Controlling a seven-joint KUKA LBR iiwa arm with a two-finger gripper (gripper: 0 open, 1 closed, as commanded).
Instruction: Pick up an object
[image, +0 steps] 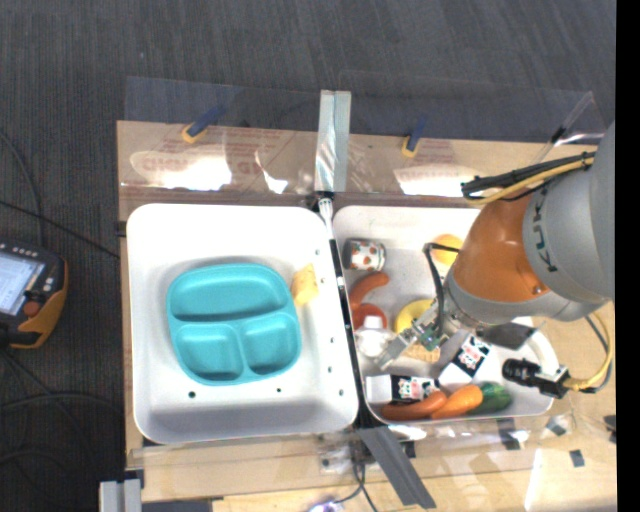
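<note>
The tool hangs low among the right bin's toy foods; its opening cannot be told. A smooth teal sectioned tray fills the left bin.

Robotics lab: taped bench, 2 white bins, handheld controller.

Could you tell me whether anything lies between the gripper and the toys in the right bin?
Nothing visible does. The gripper is already low inside the right bin, among the toys: the carrot lies just below it and the sausage to its left.
</note>
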